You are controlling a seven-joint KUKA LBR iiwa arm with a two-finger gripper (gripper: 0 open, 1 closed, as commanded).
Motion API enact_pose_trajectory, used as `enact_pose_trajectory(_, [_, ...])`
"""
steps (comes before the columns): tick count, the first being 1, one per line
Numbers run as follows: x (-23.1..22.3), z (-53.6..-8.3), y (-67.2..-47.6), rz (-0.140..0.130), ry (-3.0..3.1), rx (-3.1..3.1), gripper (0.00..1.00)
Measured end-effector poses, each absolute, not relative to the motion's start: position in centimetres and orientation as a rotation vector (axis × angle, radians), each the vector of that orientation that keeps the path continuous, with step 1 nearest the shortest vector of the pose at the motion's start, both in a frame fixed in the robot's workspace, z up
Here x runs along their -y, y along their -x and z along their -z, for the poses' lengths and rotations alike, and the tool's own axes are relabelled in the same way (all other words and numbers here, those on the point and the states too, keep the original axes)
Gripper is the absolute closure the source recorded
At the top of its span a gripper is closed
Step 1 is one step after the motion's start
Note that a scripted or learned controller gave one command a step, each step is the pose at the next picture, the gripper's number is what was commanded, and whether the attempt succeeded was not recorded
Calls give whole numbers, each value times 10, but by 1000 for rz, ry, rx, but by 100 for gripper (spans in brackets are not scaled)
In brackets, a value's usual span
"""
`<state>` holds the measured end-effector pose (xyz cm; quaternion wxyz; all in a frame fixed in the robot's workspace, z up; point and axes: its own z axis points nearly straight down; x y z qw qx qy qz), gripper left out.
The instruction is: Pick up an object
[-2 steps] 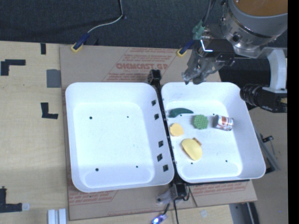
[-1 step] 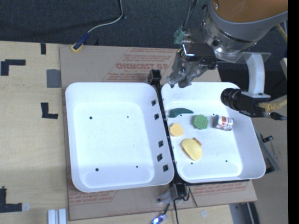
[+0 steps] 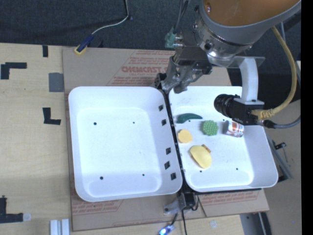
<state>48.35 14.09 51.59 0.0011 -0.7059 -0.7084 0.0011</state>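
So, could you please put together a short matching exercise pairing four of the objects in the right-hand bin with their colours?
Objects:
1. curved pod-shaped object
2. bumpy round object
3. small can
4. large flat piece

Colours:
A. red and white
B. yellow
C. dark teal green
D. bright green

Right pairs: 1-C, 2-D, 3-A, 4-B.

All four lie in the right bin.
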Motion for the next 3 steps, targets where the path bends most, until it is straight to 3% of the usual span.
enact_pose_trajectory(1, [-170, -510, -483, -4, 2216, 2224, 100])
enact_pose_trajectory(2, [-226, -398, -482, -20, 2210, 2224, 100])
enact_pose_trajectory(3, [-234, -543, -495, 23, 2220, 2229, 100])
